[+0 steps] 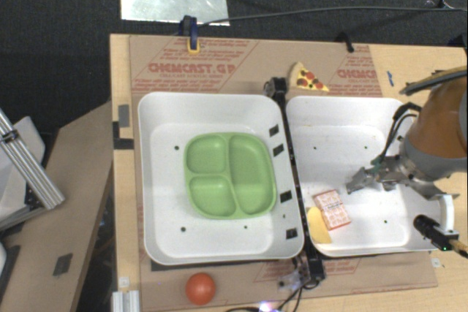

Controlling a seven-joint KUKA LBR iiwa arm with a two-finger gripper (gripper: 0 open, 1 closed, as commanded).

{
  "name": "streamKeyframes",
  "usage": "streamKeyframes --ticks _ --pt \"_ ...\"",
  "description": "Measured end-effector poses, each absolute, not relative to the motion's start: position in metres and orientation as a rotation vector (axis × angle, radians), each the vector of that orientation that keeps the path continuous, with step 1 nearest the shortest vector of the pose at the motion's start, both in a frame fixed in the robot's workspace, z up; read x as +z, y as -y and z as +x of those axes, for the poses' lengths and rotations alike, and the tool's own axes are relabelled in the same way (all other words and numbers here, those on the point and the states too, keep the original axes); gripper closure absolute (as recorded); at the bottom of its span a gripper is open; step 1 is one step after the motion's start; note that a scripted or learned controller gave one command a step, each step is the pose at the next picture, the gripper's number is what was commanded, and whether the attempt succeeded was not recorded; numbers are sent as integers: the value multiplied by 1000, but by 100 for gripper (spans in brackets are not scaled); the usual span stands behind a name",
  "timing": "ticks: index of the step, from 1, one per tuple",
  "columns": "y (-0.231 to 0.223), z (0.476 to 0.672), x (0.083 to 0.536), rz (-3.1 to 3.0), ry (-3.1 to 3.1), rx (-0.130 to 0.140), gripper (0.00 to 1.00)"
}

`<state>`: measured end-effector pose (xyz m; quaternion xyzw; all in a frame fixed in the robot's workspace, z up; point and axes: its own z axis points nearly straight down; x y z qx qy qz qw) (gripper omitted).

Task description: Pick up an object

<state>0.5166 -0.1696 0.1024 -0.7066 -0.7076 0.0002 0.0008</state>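
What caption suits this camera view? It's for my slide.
Gripper poised in the right bin near a small red-and-white packet; green divided plate sits in the left bin.

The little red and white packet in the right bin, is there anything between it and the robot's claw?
Nothing visible blocks it. The gripper hangs over the right bin, just right of the red and white packet, with bare white floor between them. The yellow piece lies against the packet's far left side, away from the gripper.

Small red-patterned packet lying flat, touching yellow piece, right bin's front-left corner
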Motion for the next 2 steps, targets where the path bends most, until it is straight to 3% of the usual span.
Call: streamKeyframes --ticks 1,2 --pt "170 518 115 -2221 2225 -2 100" --pt "165 521 163 -2220 2230 -5 100"
